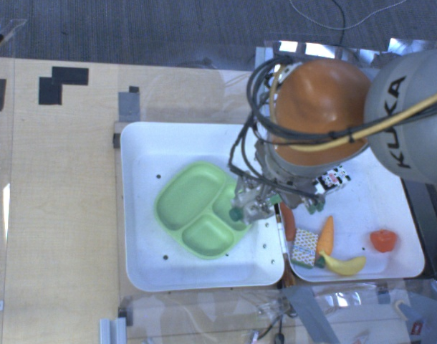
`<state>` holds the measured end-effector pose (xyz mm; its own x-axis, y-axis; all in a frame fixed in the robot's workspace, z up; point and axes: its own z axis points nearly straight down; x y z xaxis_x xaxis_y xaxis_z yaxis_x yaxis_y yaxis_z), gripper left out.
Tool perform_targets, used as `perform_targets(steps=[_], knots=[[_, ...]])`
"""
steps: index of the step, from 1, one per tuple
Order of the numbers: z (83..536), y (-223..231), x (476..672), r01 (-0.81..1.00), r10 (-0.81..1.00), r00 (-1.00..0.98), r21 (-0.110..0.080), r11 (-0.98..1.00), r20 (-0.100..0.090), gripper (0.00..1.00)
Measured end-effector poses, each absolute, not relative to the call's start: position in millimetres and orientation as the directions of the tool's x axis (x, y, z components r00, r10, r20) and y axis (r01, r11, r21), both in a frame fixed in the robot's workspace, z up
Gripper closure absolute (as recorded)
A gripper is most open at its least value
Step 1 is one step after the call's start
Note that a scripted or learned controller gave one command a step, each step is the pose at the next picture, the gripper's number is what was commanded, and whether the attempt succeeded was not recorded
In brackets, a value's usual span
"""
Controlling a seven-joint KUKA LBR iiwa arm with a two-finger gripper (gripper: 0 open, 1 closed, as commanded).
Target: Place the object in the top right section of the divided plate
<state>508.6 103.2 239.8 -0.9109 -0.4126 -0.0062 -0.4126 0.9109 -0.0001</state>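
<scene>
Pale wooden bench [61,192] top carries two white bins side by side, and the left bin [143,264] holds a light-green divided plate [190,196] lying flat. The gripper [248,208] hangs over the plate's right edge, above its small right-hand section. A small dark-green thing [237,213] shows at its tip, but I cannot tell whether the tool is spread, closed or pinching it. In the right bin [405,264] lie a banana [344,265], a carrot [325,235], a patterned packet [304,248], a long red piece [289,224], a round red fruit [383,241] and a black-and-white toy [334,179].
</scene>
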Motion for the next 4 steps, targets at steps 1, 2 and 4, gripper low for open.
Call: perform_targets(steps=[1,2,4], knots=[[255.7,119.6,529.4,-0.618,-0.618,-0.786,0.0,0.786,-0.007,1.0],[292.4,152.3,557.6,-0.603,-0.603,-0.798,0.0,0.798,-0.006,1.0],[248.4,115.5,504.1,-0.645,-0.645,-0.764,0.001,0.764,-0.008,1.0]])
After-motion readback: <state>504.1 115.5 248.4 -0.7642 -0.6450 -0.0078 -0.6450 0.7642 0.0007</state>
